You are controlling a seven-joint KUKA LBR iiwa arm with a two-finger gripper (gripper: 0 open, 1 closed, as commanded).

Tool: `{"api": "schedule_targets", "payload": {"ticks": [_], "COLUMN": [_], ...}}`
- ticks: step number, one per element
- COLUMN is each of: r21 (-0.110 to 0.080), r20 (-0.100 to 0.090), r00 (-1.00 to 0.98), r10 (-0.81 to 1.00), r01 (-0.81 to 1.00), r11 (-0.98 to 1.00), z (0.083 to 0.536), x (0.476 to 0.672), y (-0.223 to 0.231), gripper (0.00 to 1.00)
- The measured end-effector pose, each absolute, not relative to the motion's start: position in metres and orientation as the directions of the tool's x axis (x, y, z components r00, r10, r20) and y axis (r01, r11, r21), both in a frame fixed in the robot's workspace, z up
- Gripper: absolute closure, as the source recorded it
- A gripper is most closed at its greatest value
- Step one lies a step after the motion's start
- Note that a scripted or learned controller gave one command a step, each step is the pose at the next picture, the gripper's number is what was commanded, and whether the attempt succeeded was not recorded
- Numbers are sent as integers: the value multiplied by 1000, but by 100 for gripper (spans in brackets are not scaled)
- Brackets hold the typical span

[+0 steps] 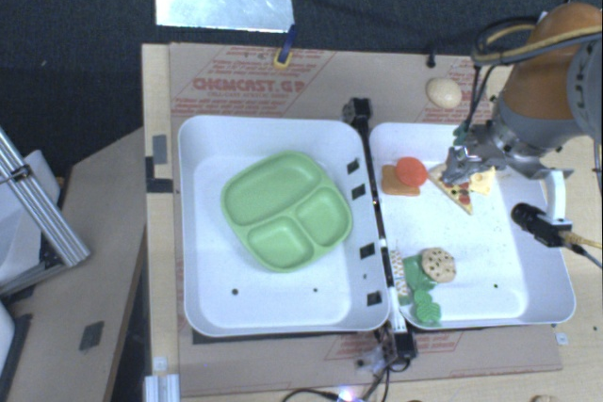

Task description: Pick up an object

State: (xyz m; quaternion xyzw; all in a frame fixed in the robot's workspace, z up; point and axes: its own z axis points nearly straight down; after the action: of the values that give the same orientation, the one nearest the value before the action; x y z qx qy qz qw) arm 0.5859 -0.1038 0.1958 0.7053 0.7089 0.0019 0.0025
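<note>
The gripper (459, 167) hangs low in the upper middle of the right bin (509, 287), right on top of the pizza slice (464, 194), and from where I stand I cannot tell how it is set or whether it has anything. The slice lies flat, so I'd guess a grab could skid off its thin edge or merely shove it sideways. Just left sits the tomato on toast (405, 175), close enough to get bumped. The cookie (437, 265) and green pieces (421, 304) sit lower, well apart; the green tray (285, 210) fills the left bin (203, 278).
</note>
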Motion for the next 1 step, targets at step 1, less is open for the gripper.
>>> {"api": "schedule_targets", "payload": {"ticks": [1], "r21": [5], "r20": [0], "r00": [-6], "r10": [1000], "r01": [1000], "r11": [6], "z": [227], "x": [587], "y": [-104], "gripper": [100]}}
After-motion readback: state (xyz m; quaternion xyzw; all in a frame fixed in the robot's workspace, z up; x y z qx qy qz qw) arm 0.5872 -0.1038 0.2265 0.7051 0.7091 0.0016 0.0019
